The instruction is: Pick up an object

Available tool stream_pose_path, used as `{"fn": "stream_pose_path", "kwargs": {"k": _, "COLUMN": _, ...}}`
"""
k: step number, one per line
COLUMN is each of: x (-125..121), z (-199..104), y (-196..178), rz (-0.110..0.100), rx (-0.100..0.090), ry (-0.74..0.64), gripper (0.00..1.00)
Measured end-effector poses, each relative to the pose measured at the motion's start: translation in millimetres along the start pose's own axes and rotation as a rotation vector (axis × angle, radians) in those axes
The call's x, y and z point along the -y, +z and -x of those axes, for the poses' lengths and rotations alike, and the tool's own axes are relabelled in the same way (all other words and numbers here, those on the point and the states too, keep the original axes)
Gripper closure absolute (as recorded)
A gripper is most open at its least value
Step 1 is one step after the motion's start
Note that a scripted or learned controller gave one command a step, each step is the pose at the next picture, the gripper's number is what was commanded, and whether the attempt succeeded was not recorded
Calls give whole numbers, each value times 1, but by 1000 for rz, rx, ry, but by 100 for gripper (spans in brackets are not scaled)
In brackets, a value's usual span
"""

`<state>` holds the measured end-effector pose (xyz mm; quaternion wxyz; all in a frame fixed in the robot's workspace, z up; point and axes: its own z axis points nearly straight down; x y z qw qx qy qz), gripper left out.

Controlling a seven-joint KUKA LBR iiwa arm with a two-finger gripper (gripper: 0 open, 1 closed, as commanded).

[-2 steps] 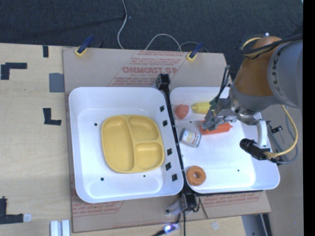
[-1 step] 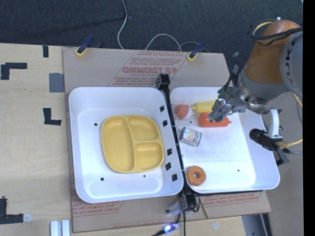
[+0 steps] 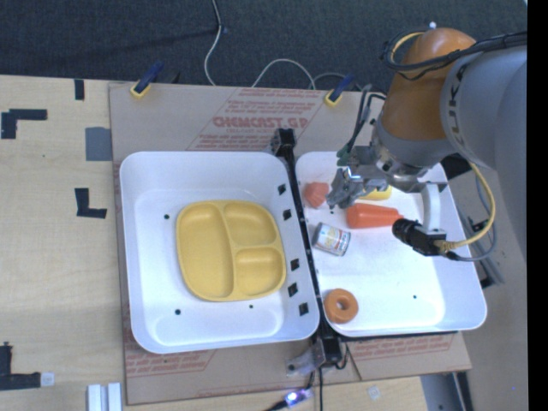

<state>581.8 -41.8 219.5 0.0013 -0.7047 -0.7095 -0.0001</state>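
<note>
My gripper [image 3: 341, 193] hangs over the upper left part of the right bin [image 3: 428, 302], its dark fingers pointing down. It is just right of a small red-orange object [image 3: 315, 194] and just left of an orange carrot-shaped toy [image 3: 373, 217]. A yellow piece [image 3: 380, 193] peeks out behind the carrot. A small silver can [image 3: 331, 239] lies on its side below the gripper. An orange doughnut-shaped ring [image 3: 342, 305] lies near the bin's front left corner. Nothing shows between the fingers.
The left bin [image 3: 145, 229] holds a yellow divided plate [image 3: 229, 248]. A black divider strip [image 3: 295, 229] runs between the two bins. A black cable connector [image 3: 418, 235] hangs off the arm over the right bin. The bins rest on a cardboard sheet [image 3: 248, 122].
</note>
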Motion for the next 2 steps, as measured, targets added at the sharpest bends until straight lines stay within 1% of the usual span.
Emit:
{"fn": "stream_pose_path", "kwargs": {"k": 1, "x": -18, "z": -49, "y": 10, "rz": 0, "rx": 1, "ry": 1, "gripper": 100}}
{"fn": "stream_pose_path", "kwargs": {"k": 2, "x": -24, "z": -104, "y": 6, "rz": 1, "rx": 0, "ry": -1, "gripper": 100}}
